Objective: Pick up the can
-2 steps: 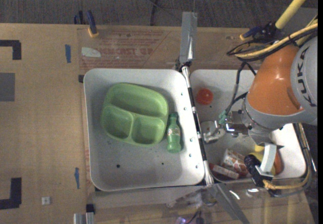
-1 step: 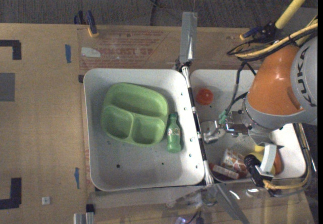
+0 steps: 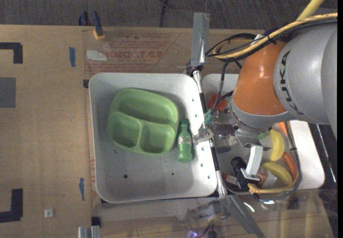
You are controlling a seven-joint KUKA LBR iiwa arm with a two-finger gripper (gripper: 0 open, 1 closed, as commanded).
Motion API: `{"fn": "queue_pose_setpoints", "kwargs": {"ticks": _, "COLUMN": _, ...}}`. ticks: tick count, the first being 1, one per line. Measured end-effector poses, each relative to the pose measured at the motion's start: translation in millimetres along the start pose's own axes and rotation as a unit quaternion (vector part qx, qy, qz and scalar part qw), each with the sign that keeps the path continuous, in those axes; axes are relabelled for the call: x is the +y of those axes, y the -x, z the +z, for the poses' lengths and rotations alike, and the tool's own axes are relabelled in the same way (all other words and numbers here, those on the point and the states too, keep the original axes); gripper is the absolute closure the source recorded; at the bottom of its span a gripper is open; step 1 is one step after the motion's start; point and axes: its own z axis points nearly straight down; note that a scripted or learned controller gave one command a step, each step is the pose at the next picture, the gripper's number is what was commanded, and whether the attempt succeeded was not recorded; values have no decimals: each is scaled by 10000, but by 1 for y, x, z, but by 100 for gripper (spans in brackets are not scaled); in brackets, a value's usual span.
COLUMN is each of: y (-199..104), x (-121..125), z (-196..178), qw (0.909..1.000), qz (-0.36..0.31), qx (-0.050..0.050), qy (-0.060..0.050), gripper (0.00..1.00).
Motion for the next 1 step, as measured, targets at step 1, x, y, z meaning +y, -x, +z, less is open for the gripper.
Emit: {"fn": "queue_pose_setpoints", "kwargs": {"ticks": 1, "y": 71, "x": 28, "z": 0, "qw": 9996, "qz": 273, "qx": -5, "qy": 2, "gripper": 0}}
